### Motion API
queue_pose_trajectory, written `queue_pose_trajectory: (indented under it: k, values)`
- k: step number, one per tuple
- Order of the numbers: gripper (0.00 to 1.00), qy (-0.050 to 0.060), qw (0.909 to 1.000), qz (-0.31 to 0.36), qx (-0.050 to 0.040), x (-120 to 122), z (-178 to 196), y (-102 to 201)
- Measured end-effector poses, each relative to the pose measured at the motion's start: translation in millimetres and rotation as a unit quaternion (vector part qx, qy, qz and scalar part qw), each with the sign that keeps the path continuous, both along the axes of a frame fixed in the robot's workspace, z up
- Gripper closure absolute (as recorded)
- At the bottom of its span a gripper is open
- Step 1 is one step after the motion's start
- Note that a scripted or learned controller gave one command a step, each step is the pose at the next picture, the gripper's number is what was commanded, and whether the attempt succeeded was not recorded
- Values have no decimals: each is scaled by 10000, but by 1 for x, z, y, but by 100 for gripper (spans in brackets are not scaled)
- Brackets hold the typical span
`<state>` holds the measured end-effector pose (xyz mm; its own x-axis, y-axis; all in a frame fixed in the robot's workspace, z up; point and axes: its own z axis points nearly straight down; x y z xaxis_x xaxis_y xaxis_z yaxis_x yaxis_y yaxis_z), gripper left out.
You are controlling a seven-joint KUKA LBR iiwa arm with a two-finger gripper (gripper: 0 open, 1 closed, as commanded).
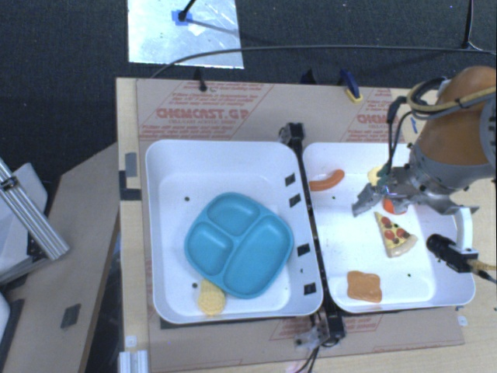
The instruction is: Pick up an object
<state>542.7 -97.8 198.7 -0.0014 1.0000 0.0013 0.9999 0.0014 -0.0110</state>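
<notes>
Claw (378,199) near "CHEMCAST" board (203,113)

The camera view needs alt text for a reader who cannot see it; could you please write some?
A robot arm reaches from the right, its gripper over the right bin beside a pizza slice, with a sausage and nugget nearby. The left bin holds a blue tray.

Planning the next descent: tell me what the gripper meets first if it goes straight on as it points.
Probably the right white bin's bare floor; the gripper points down-left, between the orange sausage and pizza slice. Depth is unclear.
</notes>
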Motion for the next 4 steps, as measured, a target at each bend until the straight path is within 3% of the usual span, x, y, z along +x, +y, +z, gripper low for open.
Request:
queue_pose_trajectory:
  k: [1, 3, 4]
  values:
    - [0, -62, 10000, 11, -6, 3, 6, 0]
    - [0, -38, 10000, -3, -3, 2, -105, -18]
    - [0, -54, 10000, -2, -5, 3, -115, -17]
